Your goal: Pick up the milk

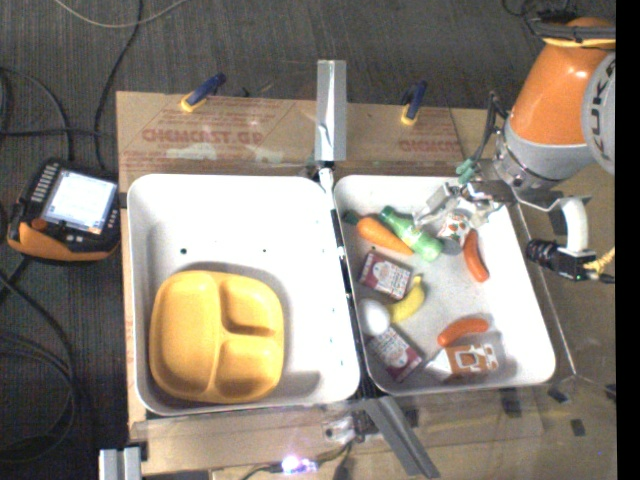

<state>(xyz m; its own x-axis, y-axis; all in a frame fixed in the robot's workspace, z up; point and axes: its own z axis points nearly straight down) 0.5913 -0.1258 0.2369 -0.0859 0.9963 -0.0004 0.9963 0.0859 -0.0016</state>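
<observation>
Fingers point(452, 211): whether wide or narrow I cannot tell; they hang low over the far end of the right bin point(535, 298), beside the green bottle point(412, 232). The milk point(472, 358), judged to be the brown carton, lies in the near right corner, well apart, long axis roughly across the bin.

Surface materials on the worktop point(200, 133).
Worktop: matt brown cardboard. Both bins point(240, 193): smooth white plastic, slightly glossy. Divided yellow tray point(218, 334): glossy moulded plastic. Arm's orange band point(560, 88): shiny, smooth shell. Floor point(90, 48): rough dark carpet.
</observation>
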